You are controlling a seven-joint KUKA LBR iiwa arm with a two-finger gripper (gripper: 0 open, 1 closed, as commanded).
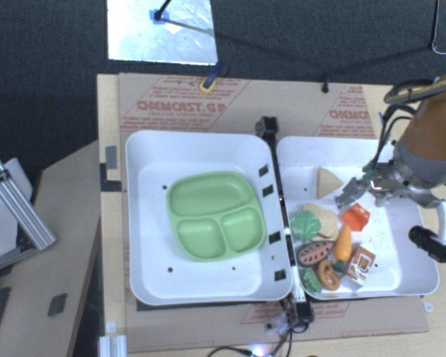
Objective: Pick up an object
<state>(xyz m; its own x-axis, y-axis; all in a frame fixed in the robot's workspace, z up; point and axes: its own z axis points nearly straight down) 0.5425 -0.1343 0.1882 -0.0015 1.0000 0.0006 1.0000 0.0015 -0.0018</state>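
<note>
Several toy foods lie in the right bin [401, 274]. A tan wedge [328, 180] sits near the bin's far left, and a red piece [356, 217] lies to the right of a pale bread slice [324, 216] and a green leafy piece [305, 226]. Closer to the front are an orange carrot [343, 242], a brown sausage [314, 253], a pretzel [328, 275] and a small printed carton [361, 262]. My gripper [361, 191] hangs low over the bin, just above the red piece and right of the tan wedge. I see nothing held in it.
The left bin [145, 155] holds a green divided tray [212, 214]. A black hinge strip [276, 199] runs between the bins. The arm's orange band [435, 129] and cables [390, 117] hang over the right bin's far right side.
</note>
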